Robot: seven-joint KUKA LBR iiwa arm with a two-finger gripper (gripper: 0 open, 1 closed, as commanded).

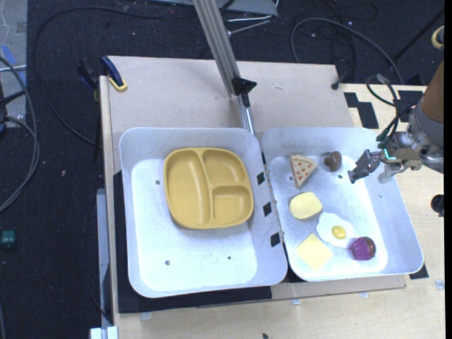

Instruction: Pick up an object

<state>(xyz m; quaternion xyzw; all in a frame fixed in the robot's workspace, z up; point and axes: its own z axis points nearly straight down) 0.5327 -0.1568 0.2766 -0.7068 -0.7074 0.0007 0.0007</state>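
The right white bin (395, 210) holds several toy foods: a pizza slice (302, 169), a small brown piece (332, 161), a pale yellow round piece (305, 205), a fried egg (335, 229), a yellow cheese square (313, 251) and a purple piece (362, 248). My gripper (364, 168) hangs over the bin's upper right part, to the right of the brown piece and apart from it. I see nothing between its dark fingers (359, 173).
The left white bin (141, 210) carries a yellow divided plate (208, 188). A slanted metal pole (220, 41) crosses the bench back above the bins. Cables lie on the dark floor around the bench.
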